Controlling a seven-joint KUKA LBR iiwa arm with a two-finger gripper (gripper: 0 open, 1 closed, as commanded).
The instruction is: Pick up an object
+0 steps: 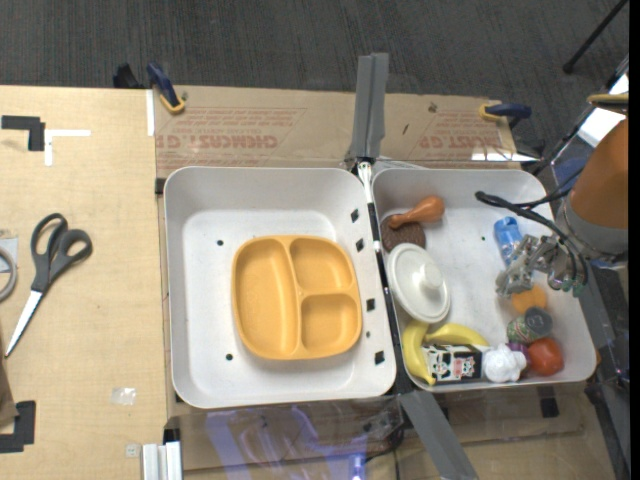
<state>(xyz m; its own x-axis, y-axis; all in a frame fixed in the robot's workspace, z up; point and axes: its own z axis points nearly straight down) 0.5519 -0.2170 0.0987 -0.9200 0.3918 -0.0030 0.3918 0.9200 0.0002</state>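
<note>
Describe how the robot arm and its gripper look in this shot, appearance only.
The arm enters from the right edge, showing a rounded orange section over a grey part. A black cable loops across in front of it. The gripper is a small cluster of bare grey metal parts with thin wires along it, hanging over the right bin. No markings can be made out.

The arm [607,193] comes in from the right edge of the desk, its orange band showing as a rounded bulk near that edge, about level with the middle of the desk's depth. A black cable loops from the wrist toward the left. Below and left of the band, the claw [528,268] hangs as a cluster of grey metal parts, pointing down and leftward. Its tip is too cluttered and small to make out clearly from this slanted overhead angle.
</note>
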